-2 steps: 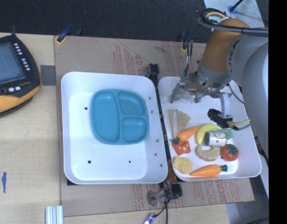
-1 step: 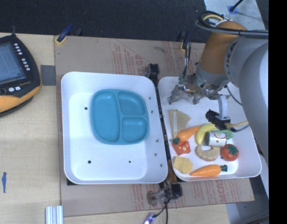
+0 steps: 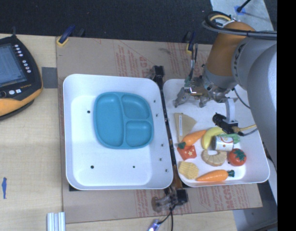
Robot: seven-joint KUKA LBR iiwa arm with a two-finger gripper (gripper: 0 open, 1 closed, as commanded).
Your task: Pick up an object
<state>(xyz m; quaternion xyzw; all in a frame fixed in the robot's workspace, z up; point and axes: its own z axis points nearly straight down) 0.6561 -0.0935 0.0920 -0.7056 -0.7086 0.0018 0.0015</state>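
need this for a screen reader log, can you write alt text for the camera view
A grey robot arm with an orange band reaches in from the right, its gripper low over the far end of the right bin, which holds toy food including a carrot and a banana. The left bin holds a blue divided plate.

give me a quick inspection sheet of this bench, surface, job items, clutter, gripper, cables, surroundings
surface: wooden bench with a cardboard sheet under two white bins.
job's things: right bin holds toy food: two carrots, banana, tomato, cheese wedge, cracker, cookie, small can.
clutter: left bin holds a blue divided plate.
grippers: gripper low over the right bin's far end; nothing seen between its fingers.
cables: black cable at the near edge; cables along the arm.
surroundings: teach pendant at left; dark floor behind.
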